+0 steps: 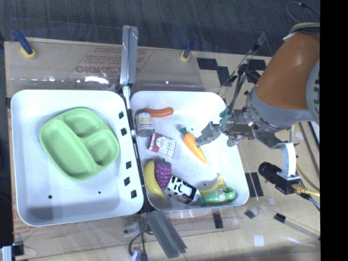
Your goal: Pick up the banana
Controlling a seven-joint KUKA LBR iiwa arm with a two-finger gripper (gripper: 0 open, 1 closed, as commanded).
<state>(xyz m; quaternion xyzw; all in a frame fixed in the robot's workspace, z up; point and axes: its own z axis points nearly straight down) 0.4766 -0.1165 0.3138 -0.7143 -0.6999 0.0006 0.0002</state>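
The banana (pixel 150 179) is yellow and curved. It lies along the left wall of the right bin (pixel 231 162), near the front, beside purple grapes (pixel 162 172). My gripper (pixel 220 138) hangs over the right half of that bin, just right of an orange carrot (pixel 194 145). It is well to the right of the banana and farther back. Its fingers are open with nothing between them. One fingertip (pixel 204 136) points toward the carrot.
The right bin also holds a sausage (pixel 158 112), a small jar (pixel 144 122), a red carton (pixel 162 145), a black-and-white carton (pixel 180 188), a yellow piece (pixel 215 184) and a green vegetable (pixel 219 196). A green divided plate (pixel 79 142) sits in the left bin.
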